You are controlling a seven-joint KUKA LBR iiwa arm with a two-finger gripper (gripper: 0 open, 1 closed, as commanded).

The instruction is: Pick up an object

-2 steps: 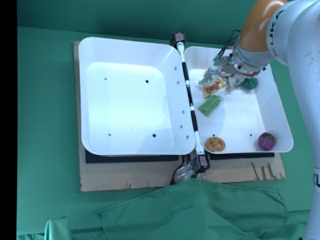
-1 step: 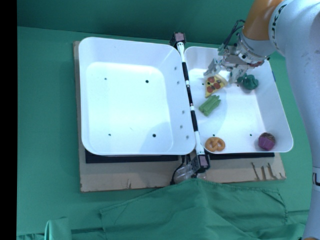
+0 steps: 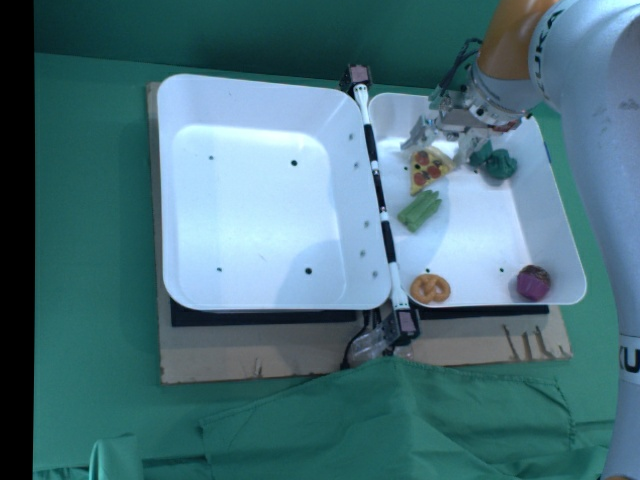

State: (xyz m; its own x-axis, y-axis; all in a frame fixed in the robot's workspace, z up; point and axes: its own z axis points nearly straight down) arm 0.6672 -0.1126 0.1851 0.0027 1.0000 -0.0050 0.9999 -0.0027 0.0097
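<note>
R bin (image 3: 560, 268): pizza (image 3: 428, 168) at back, beans (image 3: 420, 210) mid, pretzel (image 3: 430, 288) front-left, plum (image 3: 533, 282) front-right; L bin (image 3: 200, 98) beside it.

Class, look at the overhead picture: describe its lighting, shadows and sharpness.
Camera view: even, cool, bluish light; a soft grey shadow lies on the floor of the left bin; no strong glare on the right bin; the pizza slice and pretzel look slightly soft; the gripper is mildly blurred.

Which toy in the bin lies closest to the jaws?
The pizza slice, just beneath the gripper; the pretzel and purple toy lie at the near rim.
</note>
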